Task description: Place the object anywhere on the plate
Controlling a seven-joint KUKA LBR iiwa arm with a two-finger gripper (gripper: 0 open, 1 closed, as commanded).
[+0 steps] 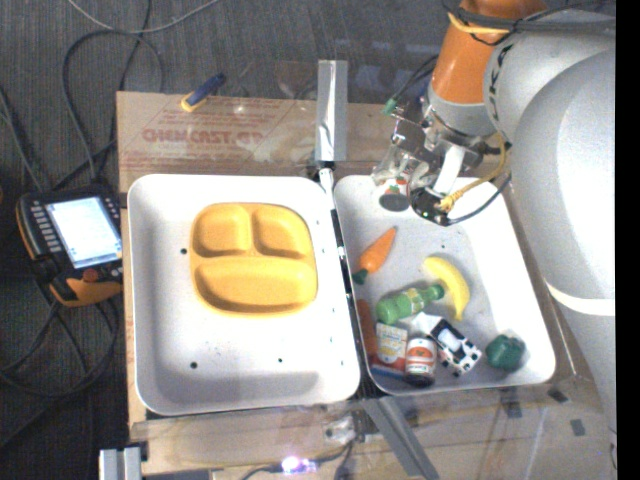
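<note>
Camera view: tool (pixel 405 190), grip state unclear, hovers over the right bin (pixel 520 268), carrot (pixel 377 251) just below, yellow plate (pixel 255 258) far left.

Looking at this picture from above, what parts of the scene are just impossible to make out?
- Gripper: the camera view's slant and the wrist's clutter blur its fingertips, so whether it carries anything is unclear.
- Small jars and cans at the right white bin's lower corner: labels too small to read.
- Black-and-white patterned toy: too small to identify.
- Handheld screen left of the bench: glare washes out its display.
- Yellow divided plate: fully visible.
</note>
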